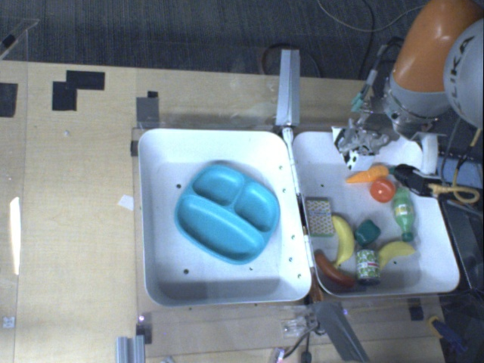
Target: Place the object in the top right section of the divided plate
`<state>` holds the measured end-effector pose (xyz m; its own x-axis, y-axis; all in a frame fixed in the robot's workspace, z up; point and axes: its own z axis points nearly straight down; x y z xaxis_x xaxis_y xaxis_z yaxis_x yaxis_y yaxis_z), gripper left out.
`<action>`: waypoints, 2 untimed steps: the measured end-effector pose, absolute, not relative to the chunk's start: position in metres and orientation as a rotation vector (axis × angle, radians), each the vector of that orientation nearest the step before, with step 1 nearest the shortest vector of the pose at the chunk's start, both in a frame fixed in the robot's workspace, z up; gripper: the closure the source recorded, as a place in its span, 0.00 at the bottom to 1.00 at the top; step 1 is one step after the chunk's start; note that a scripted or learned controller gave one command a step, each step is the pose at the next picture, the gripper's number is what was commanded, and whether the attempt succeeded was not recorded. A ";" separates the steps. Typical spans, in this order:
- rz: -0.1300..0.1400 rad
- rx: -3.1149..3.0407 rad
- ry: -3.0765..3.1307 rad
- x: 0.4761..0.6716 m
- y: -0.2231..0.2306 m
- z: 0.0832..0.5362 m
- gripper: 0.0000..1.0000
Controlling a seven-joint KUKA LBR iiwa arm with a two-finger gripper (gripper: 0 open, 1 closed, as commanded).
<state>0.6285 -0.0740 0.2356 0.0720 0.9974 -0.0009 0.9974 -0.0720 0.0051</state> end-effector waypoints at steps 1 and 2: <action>0.003 2.392 2.036 0.608 -0.002 0.187 1.00; 0.006 2.167 2.272 0.597 0.094 0.185 1.00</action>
<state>0.5973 0.0941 0.1853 -0.0473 0.9989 0.0016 0.9989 0.0473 0.0034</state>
